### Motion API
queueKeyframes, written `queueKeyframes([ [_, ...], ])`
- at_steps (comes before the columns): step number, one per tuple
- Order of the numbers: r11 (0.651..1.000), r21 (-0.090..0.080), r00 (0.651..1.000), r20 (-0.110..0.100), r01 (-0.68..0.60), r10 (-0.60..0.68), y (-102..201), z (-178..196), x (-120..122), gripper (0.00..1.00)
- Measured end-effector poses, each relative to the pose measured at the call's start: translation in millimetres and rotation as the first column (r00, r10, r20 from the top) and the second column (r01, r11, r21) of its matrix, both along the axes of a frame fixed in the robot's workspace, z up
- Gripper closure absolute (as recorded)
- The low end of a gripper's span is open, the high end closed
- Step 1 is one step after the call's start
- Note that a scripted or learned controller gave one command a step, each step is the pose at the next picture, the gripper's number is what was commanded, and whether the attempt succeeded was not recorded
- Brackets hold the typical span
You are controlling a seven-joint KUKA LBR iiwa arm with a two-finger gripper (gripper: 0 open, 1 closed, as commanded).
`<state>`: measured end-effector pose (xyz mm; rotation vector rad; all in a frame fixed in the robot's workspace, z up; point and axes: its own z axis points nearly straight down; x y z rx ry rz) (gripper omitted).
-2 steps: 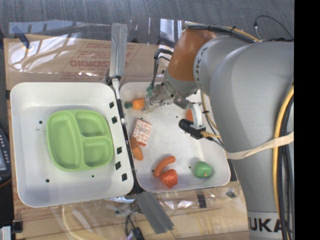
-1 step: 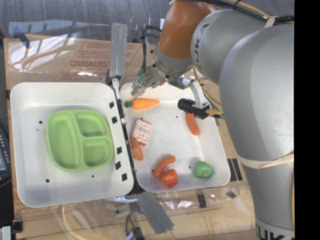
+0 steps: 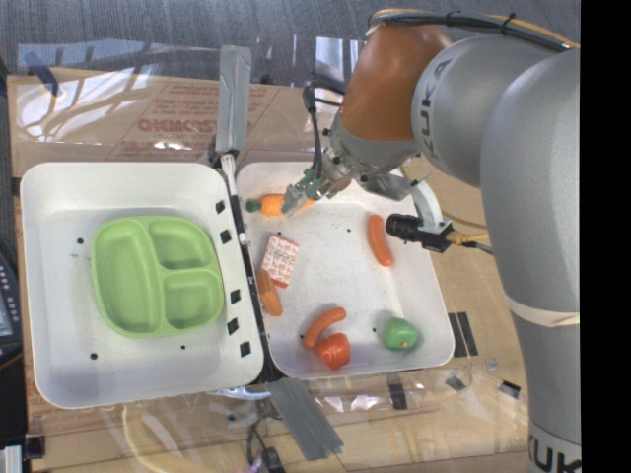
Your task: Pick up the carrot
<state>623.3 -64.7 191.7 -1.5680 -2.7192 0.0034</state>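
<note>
- From my seat the task reads as barely begun: the arm (image 3: pixel 463 97) reaches over the right bin (image 3: pixel 434 308), and the hand (image 3: pixel 299 196) hangs low at that bin's far left corner, right at the carrot (image 3: pixel 269 204).
- The carrot lies on the bin floor by the far wall, just beside the hand – I judge it not yet lifted, and I cannot tell the hand's state from here.
- Left to do: get a grip, then raise it clear.
- Elsewhere in the right bin – a patterned packet (image 3: pixel 280 260), sausage-like pieces (image 3: pixel 380 240), a red piece (image 3: pixel 334 350), a green ball (image 3: pixel 399 335).
- Beyond its left wall sits the left bin (image 3: pixel 49 363) with a green divided tray (image 3: pixel 158 275).
- Under both, a tabletop (image 3: pixel 473 402) of brown board with tape strips.
</note>
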Motion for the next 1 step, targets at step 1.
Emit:
queueKeyframes([
  [1,0.996,0.0,0.996,-0.005,-0.093,0.093,-42.6,-101.6,31.7,0.0],
])
